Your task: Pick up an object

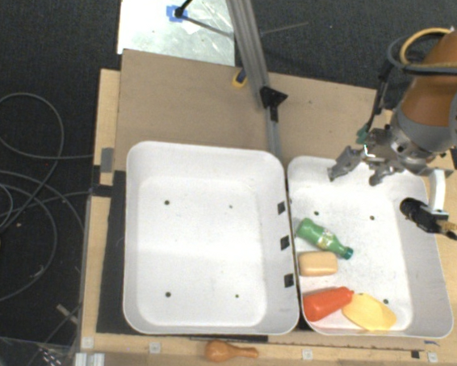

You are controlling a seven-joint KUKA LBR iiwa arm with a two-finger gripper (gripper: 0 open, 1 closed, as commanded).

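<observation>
Right bin (427, 264): green bottle (323, 238), tilted.

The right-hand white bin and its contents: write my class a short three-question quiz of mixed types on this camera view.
1. True or false: the green plastic bottle lies in the left-hand shallow white bin.
2. Multiple choice: which thing lies outside both bins, on the bench's front edge? A. yellow lemon-shaped toy B. brown pear-shaped wooden piece C. red pepper-shaped toy
3. Fill in: the tan bread-like block lies between the green bottle and the ____ toy.

Key
1. False; it lies in the right-hand shallow white bin, near the gripper hovering over that bin's far end.
2. B
3. red
</observation>
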